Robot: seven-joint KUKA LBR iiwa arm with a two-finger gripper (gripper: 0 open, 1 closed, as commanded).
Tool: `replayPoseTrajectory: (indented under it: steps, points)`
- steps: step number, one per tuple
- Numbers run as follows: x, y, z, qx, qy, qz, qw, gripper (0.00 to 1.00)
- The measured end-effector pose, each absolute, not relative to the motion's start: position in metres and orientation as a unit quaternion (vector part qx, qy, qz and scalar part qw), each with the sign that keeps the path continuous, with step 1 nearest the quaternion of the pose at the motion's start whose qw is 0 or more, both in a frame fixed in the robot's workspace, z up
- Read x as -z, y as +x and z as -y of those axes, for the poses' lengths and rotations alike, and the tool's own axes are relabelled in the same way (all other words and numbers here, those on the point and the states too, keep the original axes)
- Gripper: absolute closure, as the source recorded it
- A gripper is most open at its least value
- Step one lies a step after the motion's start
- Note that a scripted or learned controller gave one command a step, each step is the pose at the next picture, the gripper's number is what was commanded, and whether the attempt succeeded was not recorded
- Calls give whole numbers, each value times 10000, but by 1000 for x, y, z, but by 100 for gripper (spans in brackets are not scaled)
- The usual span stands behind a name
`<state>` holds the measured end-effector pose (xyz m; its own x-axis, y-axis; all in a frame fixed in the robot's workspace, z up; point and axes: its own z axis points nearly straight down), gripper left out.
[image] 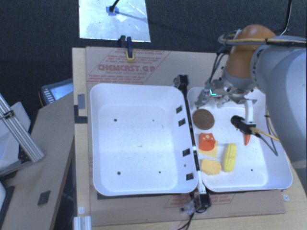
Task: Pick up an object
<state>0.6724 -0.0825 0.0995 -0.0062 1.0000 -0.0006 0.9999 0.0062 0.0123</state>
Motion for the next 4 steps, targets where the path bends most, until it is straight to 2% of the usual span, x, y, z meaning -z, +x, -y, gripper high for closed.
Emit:
replayPoseTrajectory:
  steps: [1,2,3,4]
  points:
    - [-111,674,83,-54,7044,-7097,57,100]
    - [-111,673,83,-52,7044,-7098,56,0]
    - [-111,673,83,-52,7044,-7098,57,0]
    - [-263,672,79,-59,7051,-7091,76,0]
